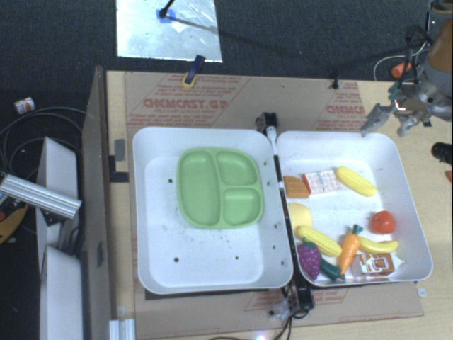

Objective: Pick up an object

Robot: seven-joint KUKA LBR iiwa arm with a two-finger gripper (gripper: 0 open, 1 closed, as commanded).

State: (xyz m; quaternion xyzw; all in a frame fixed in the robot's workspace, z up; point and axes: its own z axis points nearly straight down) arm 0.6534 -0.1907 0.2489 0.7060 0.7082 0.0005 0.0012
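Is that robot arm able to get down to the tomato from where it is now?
Probably yes. The end effector hangs above the right bin's far corner, and the tomato lies uncovered near the right wall. A banana and carrot sit close by, so a grab from above might nudge them.

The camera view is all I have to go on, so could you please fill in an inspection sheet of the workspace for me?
Surface: two white bins, left bin and right bin, on a cardboard sheet.
Job's things: corn cob, tomato, carrot, banana, grapes in the right bin.
Clutter: green divided plate in the left bin.
Grippers: gripper above the right bin's far right corner, fingers spread, holding nothing.
Cables: black loops on the floor, left.
Surroundings: dark carpet, shiny sheet.
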